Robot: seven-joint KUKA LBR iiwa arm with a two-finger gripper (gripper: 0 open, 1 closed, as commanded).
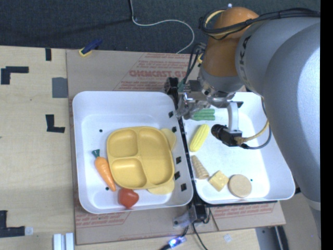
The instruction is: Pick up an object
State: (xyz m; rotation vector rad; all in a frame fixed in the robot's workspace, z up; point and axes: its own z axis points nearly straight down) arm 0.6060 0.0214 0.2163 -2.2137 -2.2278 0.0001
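We see the gripper [193,107] near the middle of the frame, hanging over the wall shared by the two white bins, at the upper left corner of the right bin [270,163]. We cannot make out how the gripper is set, since the wrist and its cabling cover it from above.

A green object [204,114] lies just at the gripper's lower right side, partly under it; its long axis runs nearly level across the frame, its free end pointing right. Whether it is gripped we cannot tell.

Just below that, the corn cob [199,138] lies in the right bin close to the dividing wall, tilted, its long axis running from lower left to upper right. Further down the frame are a ridged tan cone [200,167], a pale yellow cheese-like block [218,180] and a round tan biscuit [240,186], well apart from the gripper.

In the left bin [86,111] a yellow divided plate [140,157] sits in the centre. A carrot [104,172] lies along its left edge, green top toward the upper left, and a red tomato-like piece [128,197] rests below the plate.
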